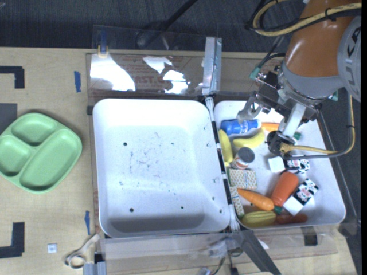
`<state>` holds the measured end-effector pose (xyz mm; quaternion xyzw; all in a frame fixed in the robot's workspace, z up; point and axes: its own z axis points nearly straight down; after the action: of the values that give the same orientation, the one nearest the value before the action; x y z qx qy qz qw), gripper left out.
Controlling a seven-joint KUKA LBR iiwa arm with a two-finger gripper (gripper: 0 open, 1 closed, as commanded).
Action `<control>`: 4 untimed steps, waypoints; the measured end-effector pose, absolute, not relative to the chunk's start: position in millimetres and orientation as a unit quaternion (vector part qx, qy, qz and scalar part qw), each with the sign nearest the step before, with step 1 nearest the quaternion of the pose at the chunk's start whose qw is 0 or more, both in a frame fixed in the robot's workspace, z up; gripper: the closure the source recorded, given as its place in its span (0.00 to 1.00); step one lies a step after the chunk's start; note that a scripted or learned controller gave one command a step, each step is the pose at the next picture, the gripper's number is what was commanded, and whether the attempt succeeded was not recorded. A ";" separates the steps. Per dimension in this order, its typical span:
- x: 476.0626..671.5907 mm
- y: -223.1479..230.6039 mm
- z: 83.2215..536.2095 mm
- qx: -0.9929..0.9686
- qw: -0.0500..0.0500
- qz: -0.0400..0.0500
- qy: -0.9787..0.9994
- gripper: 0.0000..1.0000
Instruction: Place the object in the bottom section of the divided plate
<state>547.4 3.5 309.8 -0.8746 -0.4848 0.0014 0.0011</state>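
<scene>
I am hovering my pincer (265, 132) over the cluttered right bin (331, 176); its grip I cannot tell, and the green divided plate (39, 152) at nine o'clock is waiting unfilled

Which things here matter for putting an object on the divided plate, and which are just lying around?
Part of the job:
green divided plate
tool
toys in the right bin, such as the carrot

Lying about:
left bin
blue tape marks
</scene>
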 end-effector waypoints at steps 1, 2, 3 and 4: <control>592.1 -17.8 434.5 -0.880 0.000 0.000 -0.476 0.00; 623.2 -10.7 434.8 -0.918 -0.001 0.000 -0.395 0.00; 595.3 72.2 307.8 -0.935 0.001 0.001 -0.353 0.00; 621.5 33.2 373.6 -0.952 0.000 0.000 -0.306 0.00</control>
<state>621.5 33.2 373.6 -0.9522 -0.3055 0.0003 0.0001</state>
